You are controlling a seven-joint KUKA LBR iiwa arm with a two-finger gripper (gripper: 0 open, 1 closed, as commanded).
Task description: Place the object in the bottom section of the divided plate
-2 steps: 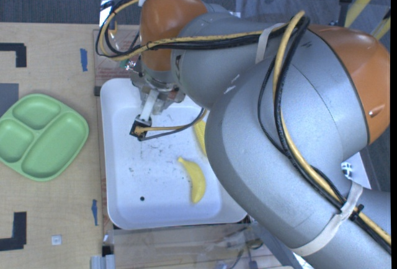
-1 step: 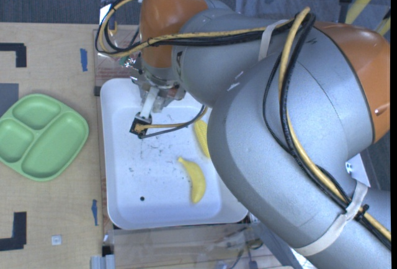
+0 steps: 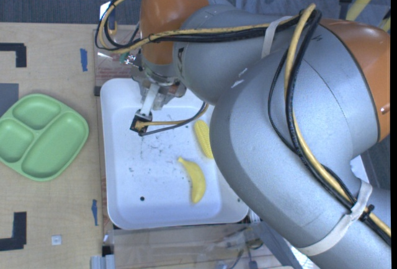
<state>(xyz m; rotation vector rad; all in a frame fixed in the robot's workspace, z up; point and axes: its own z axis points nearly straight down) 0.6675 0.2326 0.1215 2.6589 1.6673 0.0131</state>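
Gripper (image 3: 160,93), open or closed not discernible, above far edge of shallow white bin (image 3: 124,190); one yellow curved banana (image 3: 195,181) toward its near right corner.

One green divided plate (image 3: 56,137); one white bin (image 3: 124,137); one banana (image 3: 193,180); one other yellow piece (image 3: 203,137).

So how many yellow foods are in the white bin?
2. A banana lies in the bin's lower right; a corn cob just above it, at the arm's edge. The arm may hide more.
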